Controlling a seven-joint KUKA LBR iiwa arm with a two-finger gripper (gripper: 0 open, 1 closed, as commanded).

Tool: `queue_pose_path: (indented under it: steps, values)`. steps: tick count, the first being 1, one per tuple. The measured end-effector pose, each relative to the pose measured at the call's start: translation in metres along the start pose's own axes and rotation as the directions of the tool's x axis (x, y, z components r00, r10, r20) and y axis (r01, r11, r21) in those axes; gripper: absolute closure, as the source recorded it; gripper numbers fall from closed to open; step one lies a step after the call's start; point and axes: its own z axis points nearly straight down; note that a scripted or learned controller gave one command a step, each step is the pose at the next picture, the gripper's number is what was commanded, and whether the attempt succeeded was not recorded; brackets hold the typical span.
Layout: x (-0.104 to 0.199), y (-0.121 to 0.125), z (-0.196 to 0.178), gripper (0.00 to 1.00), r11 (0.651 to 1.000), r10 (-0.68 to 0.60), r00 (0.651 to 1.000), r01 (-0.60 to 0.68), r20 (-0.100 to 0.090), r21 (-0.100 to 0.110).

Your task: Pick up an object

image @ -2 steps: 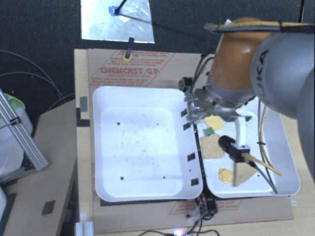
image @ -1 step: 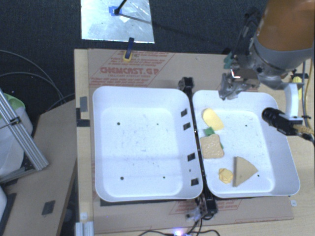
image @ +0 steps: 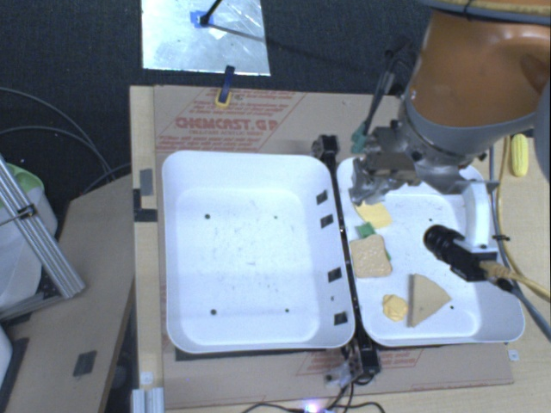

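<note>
My gripper (image: 372, 194) hangs over the far left part of the right bin (image: 482, 325), just above a pale yellow block (image: 375, 216). A small green piece (image: 365, 230) lies right beside that block. Nearer the front sit a tan bread-like slice (image: 371, 256), a small yellow lump (image: 395, 307) and a tan wedge (image: 425, 298). Nothing shows between the gripper's tips from this angle.
The left bin (image: 245, 248) lies beside the right one, with a black divider rail (image: 340, 239) between them. Both rest on a cardboard sheet (image: 232, 119). A shiny metal plate (image: 205, 22) lies beyond the bench.
</note>
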Motion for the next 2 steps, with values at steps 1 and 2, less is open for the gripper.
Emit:
queue_pose_path:
  steps: [1, 2]
  values:
    - [-0.004, 0.003, -0.01, 1.0, 1.0, 0.001, 1.0, -0.001, 0.002, -0.003]
    - [-0.003, 0.004, -0.021, 1.0, 1.0, -0.004, 1.0, 0.004, 0.002, -0.005]
